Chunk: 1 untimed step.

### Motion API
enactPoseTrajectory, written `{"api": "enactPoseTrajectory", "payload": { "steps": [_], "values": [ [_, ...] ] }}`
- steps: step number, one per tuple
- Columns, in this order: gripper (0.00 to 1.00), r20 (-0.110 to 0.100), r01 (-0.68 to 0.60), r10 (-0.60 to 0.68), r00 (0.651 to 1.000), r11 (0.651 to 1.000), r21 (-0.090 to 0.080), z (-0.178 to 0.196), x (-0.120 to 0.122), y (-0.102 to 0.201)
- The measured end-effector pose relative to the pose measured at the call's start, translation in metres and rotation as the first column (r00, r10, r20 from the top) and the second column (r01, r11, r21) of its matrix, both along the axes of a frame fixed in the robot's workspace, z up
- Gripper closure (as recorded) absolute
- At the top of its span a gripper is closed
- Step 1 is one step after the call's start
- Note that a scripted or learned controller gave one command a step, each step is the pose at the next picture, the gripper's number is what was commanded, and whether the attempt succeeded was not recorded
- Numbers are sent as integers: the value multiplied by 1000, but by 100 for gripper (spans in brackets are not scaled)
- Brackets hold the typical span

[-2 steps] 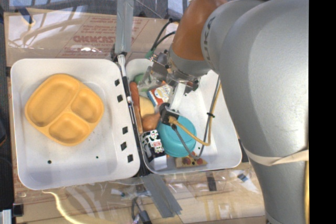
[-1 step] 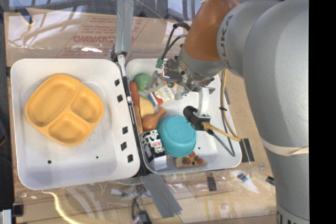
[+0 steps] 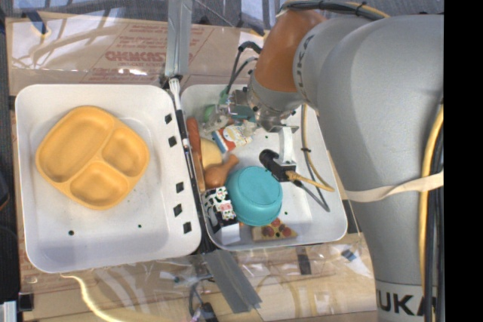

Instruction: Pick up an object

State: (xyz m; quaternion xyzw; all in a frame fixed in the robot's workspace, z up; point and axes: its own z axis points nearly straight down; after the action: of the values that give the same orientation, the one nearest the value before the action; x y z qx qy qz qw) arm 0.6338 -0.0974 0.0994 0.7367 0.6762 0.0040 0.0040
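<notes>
Camera view: the gripper is down in the right bin, close to the bin's far edge, among a cluster of small toys. Whether it is open or clamped on anything cannot be told. A teal bowl lies near the bin's near edge. A black-and-white piece touches the bowl on the side toward the near left corner. An orange stick lies along the left edge. In the left bin, a yellow divided plate rests toward the left edge.
</notes>
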Motion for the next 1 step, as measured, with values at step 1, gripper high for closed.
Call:
{"api": "enactPoseTrajectory", "payload": {
  "steps": [1],
  "values": [
    [100,2,-4,4,1000,1000,-1,12,2,0]
  ]
}}
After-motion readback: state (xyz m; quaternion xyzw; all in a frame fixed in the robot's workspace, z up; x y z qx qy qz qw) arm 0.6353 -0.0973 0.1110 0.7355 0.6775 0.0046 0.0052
